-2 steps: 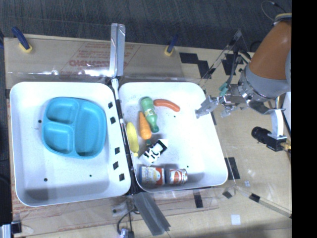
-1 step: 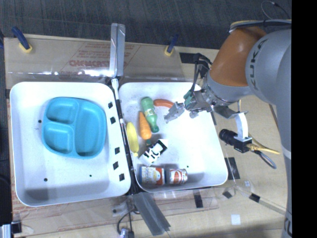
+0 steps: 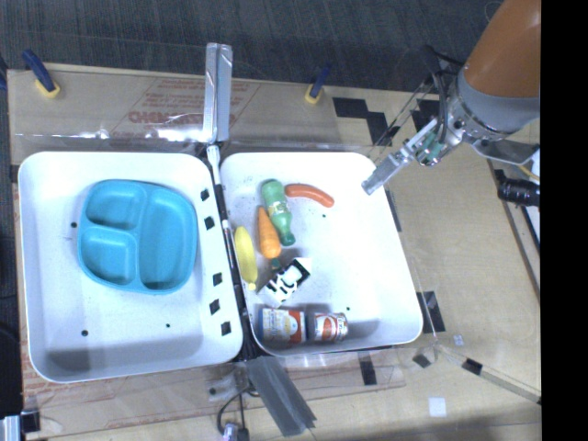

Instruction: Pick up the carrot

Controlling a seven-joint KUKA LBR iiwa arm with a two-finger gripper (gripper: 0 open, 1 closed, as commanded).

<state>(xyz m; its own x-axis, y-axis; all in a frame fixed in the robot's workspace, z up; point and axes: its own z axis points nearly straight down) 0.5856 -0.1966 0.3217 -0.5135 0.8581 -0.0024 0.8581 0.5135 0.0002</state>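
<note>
Here, the small orange tapered carrot [image 3: 267, 234] lies in the right-hand shallow white bin [image 3: 390, 274], in its left half, not far from the divider between the two bins. Its long axis runs roughly up and down the camera view, tilted slightly, with the narrow tip toward the upper left and the broader end toward the bottom. A green plastic bottle [image 3: 277, 209] lies against its upper right side, touching or nearly so, and a yellow banana-shaped toy [image 3: 245, 254] lies just beside it on the left, roughly parallel. A reddish-orange sausage [image 3: 309, 193] sits a little further to the upper right, and a black-and-white patterned block [image 3: 289, 278] lies just below the carrot. A labelled can [image 3: 303, 326] on its side rests near the bin's lower wall.

The gripper [image 3: 377, 182] hangs over the bin's upper right rim, well apart from the carrot, which lies to its lower left. Whether it is open or closed I cannot tell; nothing visible is in it. The left bin holds a blue sectioned plastic tray [image 3: 138, 235].
</note>
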